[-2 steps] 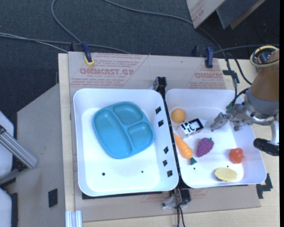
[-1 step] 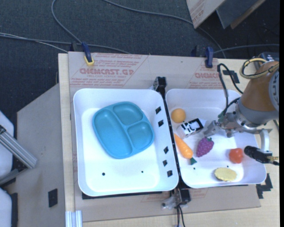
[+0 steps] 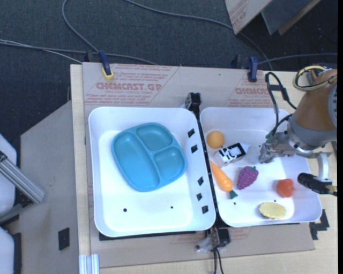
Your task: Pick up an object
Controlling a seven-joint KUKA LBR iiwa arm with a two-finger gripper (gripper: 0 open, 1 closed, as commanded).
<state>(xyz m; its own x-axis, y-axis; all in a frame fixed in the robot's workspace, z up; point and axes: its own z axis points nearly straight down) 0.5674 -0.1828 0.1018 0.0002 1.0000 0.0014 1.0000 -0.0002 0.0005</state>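
1. Claw [image 3: 266, 153] low in right bin [image 3: 257, 115]; finger state: cannot tell.
2. Grapes [image 3: 247, 177] just below-left of claw; box [image 3: 232, 152] left; tomato [image 3: 285, 187] below-right.
3. Carrot [image 3: 221, 177] and orange [image 3: 215, 139] farther left.

A pale wooden worktop [image 3: 161, 75] sits on dark grey carpet [image 3: 37, 80], with blue clamps [image 3: 105, 65] gripping its edge at 11 and 1 o'clock. Thin cables [image 3: 80, 27] trail across the carpet at 12 o'clock, and a cardboard box [image 3: 244, 13] lies at 1 o'clock.
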